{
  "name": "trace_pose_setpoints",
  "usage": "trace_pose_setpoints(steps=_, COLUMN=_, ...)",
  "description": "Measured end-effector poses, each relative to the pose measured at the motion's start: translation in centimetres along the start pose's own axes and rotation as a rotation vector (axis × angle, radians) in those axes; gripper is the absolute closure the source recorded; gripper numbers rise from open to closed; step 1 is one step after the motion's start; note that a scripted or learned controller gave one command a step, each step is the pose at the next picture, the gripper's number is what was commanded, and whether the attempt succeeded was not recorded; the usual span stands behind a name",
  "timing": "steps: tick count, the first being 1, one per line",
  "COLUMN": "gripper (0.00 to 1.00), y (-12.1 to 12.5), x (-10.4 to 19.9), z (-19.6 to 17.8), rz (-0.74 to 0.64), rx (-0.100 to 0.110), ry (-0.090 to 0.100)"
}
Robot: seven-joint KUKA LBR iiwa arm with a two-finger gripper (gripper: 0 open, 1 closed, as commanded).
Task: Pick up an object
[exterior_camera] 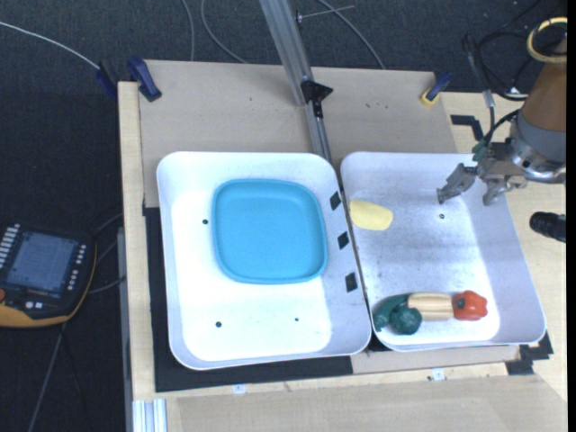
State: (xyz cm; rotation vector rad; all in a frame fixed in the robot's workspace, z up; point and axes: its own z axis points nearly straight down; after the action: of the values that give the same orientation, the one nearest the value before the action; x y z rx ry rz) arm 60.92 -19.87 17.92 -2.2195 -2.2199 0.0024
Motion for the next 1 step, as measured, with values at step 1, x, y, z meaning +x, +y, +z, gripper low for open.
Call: trace_pose_setpoints(steps=1, gripper=0.0, y=-0.38, x=1.01, z=5.3, rz=0.0, rx=0.001, ry=0.0)
